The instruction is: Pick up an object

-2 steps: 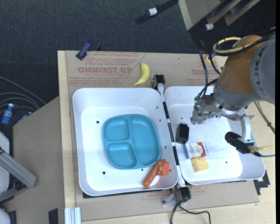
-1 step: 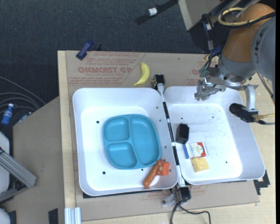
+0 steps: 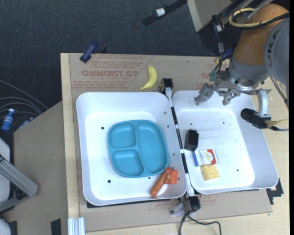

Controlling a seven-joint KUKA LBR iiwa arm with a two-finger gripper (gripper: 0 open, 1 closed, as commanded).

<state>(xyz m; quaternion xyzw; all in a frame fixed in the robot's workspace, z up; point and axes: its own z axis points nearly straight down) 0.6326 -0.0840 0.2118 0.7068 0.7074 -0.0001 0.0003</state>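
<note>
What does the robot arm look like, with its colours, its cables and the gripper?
The arm is grey, rounded and thick, with an orange band above the wrist. A yellow cable loops beside the band, and thin coloured wires run near the wrist. The gripper is grey metal with two slim jaws.

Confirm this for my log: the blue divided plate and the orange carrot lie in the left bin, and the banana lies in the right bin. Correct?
Not quite. The banana lies outside both bins, on the cardboard behind the left bin, as the camera view shows. The blue divided plate and the orange carrot do lie in the left bin.
</note>
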